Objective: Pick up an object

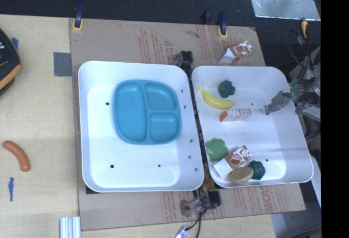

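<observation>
The right bin [283,144] holds several items. A yellow banana [216,100] and a dark green broccoli piece [226,88] lie at its back left. Just in front of them lies a red-and-white carton [235,115]. At the front are a light green leafy piece [216,149], a small carton [238,156], a tan round piece [240,175] and a dark green lump [256,169]. My gripper [277,102] hovers over the bin's right side, to the right of the red-and-white carton. It is open, with nothing between its fingers.
The left bin [98,138] bears a blue divided plate [147,111]. Another small carton [237,51] lies on the cardboard behind the right bin. A sausage [17,155] lies on the bench at far left, and a yellow-black device [6,62] sits at the left edge.
</observation>
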`<state>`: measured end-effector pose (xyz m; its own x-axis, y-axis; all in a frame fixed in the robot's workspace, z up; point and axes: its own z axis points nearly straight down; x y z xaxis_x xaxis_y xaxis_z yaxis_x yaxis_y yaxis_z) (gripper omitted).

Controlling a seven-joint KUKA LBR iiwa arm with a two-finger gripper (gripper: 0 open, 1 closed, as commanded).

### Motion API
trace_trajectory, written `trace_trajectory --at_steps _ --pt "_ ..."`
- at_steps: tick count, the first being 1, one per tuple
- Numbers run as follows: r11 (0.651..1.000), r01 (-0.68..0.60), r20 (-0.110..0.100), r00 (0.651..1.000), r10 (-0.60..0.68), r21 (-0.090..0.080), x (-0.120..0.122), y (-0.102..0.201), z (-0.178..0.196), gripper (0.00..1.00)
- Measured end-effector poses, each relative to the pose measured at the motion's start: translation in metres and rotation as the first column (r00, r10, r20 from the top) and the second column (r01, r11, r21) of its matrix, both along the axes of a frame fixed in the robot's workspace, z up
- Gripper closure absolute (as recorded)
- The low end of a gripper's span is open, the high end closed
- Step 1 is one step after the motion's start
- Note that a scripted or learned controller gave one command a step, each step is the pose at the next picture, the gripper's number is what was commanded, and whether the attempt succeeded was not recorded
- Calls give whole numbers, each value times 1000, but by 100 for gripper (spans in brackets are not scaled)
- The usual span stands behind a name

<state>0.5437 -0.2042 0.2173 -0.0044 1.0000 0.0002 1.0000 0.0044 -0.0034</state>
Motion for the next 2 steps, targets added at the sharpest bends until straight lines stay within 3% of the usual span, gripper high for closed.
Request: trace_trajectory --at_steps 1,2 --pt "1000 -2 -1 1000 2 0 28 75 -71 0" --pt "1000 -2 0 1000 2 -2 63 81 -126 0"
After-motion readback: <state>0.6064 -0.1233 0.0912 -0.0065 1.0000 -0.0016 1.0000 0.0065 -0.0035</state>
